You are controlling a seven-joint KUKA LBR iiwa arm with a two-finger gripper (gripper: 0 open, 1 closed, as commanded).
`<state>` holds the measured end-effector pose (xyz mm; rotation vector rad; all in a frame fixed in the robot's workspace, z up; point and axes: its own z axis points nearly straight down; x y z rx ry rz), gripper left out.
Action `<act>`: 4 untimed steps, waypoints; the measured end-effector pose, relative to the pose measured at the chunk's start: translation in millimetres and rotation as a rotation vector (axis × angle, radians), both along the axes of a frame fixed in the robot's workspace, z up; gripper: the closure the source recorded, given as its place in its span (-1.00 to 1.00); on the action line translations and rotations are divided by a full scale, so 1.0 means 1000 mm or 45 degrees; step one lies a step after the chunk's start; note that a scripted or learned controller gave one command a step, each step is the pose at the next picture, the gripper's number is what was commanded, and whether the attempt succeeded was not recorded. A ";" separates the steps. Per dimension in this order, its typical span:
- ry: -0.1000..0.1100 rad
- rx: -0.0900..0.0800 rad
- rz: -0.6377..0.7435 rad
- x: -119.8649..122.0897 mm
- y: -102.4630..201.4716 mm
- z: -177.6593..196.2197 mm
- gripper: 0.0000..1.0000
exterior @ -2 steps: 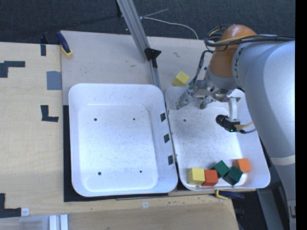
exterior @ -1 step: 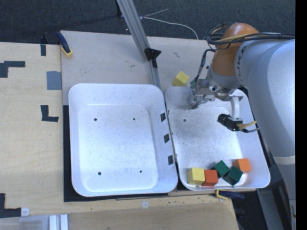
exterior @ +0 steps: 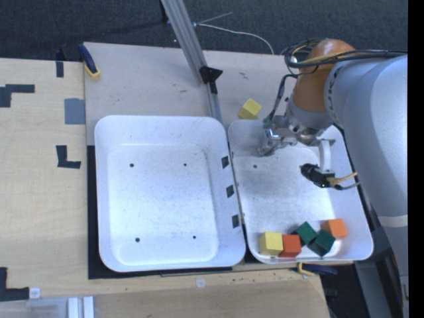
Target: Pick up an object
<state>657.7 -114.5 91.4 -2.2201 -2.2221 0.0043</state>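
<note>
My gripper [exterior: 267, 147] hangs low over the far left part of the right bin [exterior: 255, 197], below the grey arm with its orange band. Nothing shows between or beside its tips. Several blocks lie together at the near edge of that bin: a yellow block [exterior: 270, 242], a red-orange block [exterior: 291, 245], two dark green blocks [exterior: 314, 236] and an orange block [exterior: 336, 228]. They sit well toward the near side from the gripper. Another yellow block [exterior: 250, 108] rests on the bench just beyond the right bin's far rim.
The left bin [exterior: 112, 177] stands beside the right one, their rims touching. A slanted metal rail [exterior: 189, 38] runs down from the top to the gap between the bins. A black cable and connector [exterior: 318, 175] hang from the wrist over the right bin.
</note>
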 end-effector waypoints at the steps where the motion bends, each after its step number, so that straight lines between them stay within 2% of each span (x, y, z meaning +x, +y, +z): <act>1: -0.002 0.000 0.001 0.001 0.000 0.001 -1.00; 2: 0.019 -0.006 0.001 0.021 0.020 0.000 -1.00; 3: 0.004 0.000 -0.003 -0.025 0.004 0.000 -1.00; 4: 0.019 0.004 -0.001 0.022 0.004 0.000 -1.00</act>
